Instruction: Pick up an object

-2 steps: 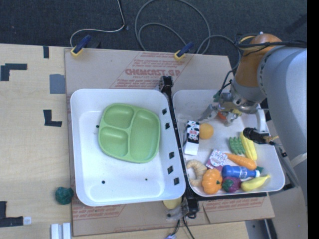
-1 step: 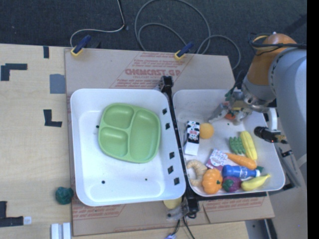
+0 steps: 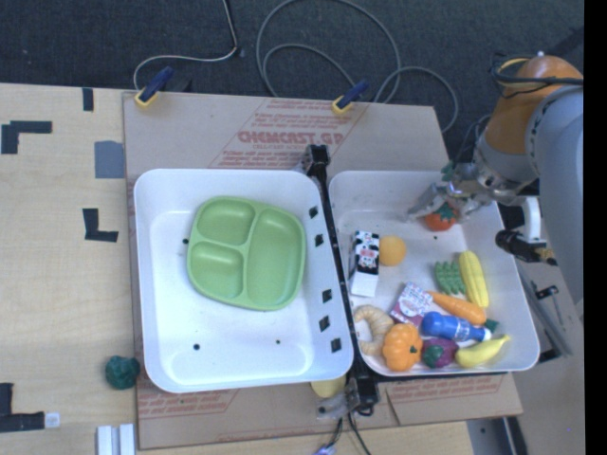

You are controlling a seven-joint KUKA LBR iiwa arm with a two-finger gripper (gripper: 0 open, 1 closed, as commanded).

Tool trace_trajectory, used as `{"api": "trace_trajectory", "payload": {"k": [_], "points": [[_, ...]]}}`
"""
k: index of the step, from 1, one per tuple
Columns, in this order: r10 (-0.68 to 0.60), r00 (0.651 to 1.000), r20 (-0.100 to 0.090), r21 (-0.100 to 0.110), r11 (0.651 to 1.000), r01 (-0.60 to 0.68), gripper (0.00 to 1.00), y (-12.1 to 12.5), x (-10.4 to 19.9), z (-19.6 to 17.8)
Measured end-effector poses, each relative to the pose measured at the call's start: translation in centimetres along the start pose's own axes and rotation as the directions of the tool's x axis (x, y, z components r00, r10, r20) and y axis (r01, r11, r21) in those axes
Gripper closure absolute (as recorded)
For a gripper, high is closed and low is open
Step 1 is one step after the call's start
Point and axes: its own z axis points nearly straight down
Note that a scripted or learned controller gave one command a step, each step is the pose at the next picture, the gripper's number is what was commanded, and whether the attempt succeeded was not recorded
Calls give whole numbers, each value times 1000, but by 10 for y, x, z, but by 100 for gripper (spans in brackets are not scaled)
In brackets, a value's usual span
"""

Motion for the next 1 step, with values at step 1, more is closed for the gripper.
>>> {"api": "trace_trajectory", "payload": {"k": [1], "points": [[-9, 1000, -1, -17, 1000, 9, 100, 6, 6, -13]]}}
